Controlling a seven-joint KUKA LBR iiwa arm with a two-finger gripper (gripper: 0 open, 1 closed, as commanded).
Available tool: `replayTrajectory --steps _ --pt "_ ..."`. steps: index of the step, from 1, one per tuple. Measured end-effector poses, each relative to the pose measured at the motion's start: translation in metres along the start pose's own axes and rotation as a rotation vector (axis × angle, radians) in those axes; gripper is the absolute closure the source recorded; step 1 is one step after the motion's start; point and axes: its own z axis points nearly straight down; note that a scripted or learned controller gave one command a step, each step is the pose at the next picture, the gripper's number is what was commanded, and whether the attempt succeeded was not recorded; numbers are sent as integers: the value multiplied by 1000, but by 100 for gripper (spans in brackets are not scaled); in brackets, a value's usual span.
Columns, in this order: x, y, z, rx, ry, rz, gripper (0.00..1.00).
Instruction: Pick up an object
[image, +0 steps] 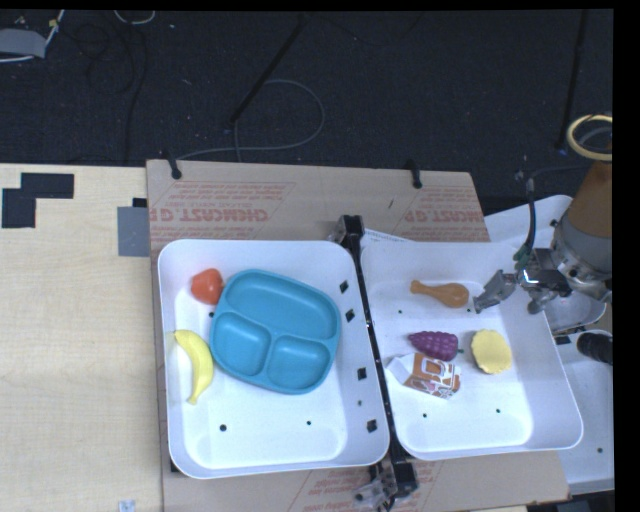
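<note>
While my pincer (505, 287) hovered over the right bin's (545, 425) far right part, clamped on nothing, I could not tell whether its tips were apart or together. Nearest lay the yellow piece (491, 351), just below me, and the drumstick (441, 293) just to my left. Dropping between them, I judged, I might close on air or nudge one aside.

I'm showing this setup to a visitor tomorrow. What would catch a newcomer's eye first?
Most likely the bright blue divided plate filling the middle of the left bin, with a yellow banana and an orange-red fruit along its left side. Next, the right bin's cluster: a drumstick, purple grapes and a yellow round piece, with the pincer over the upper right corner.
</note>
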Motion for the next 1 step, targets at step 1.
replayTrajectory --steps 1 --pt "0 3 -9 -13 -2 -2 0"
